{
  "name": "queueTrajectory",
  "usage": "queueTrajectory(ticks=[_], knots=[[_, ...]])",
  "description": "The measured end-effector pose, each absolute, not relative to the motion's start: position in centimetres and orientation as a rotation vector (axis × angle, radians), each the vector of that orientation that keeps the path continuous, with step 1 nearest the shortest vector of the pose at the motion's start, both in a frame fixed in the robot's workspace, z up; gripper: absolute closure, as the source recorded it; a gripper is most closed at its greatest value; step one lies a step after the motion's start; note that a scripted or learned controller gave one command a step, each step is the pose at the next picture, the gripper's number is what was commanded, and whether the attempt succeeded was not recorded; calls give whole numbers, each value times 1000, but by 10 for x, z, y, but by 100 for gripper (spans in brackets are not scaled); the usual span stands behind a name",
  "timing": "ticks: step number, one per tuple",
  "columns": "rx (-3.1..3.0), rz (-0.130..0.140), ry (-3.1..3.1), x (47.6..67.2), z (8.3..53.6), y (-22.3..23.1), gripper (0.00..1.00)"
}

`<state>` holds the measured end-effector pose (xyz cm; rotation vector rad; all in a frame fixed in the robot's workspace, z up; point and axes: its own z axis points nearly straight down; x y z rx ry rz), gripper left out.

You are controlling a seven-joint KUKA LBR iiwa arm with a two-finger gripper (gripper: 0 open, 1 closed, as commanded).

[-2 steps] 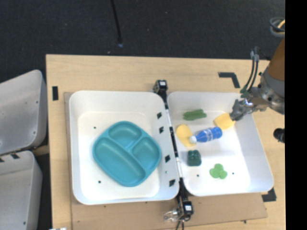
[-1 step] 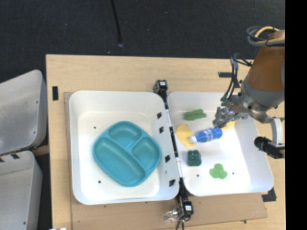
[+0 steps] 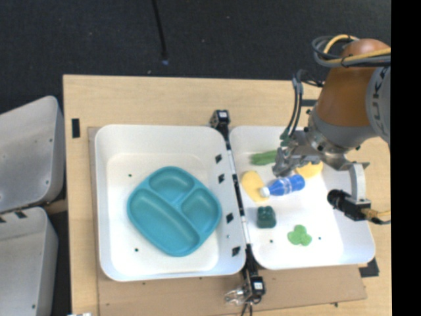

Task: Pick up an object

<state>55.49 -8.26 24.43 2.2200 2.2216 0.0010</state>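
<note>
My arm (image 3: pixel 348 101) reaches in from the right, its orange band bulging above the wrist and cables looping over the top. My wrist points steeply down and my gripper (image 3: pixel 287 164) hangs low at the end, toward the left.

Bright, even overhead light; soft, low-resolution frame.
Two shallow white plastic bins (image 3: pixel 115 255) near blown out, wall detail washed flat. Faint short shadows under the teal divided plastic tray (image 3: pixel 173 209) and along the pale wooden bench (image 3: pixel 164 97) edges. Dark floor beyond the bench's far edge reads almost black, grainy. Small items in the right-hand bin blurred, edges smeared.
</note>
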Motion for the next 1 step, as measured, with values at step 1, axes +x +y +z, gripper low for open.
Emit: queueTrajectory(ticks=[1], knots=[[2217,1,2226,541,253,-30,100]])
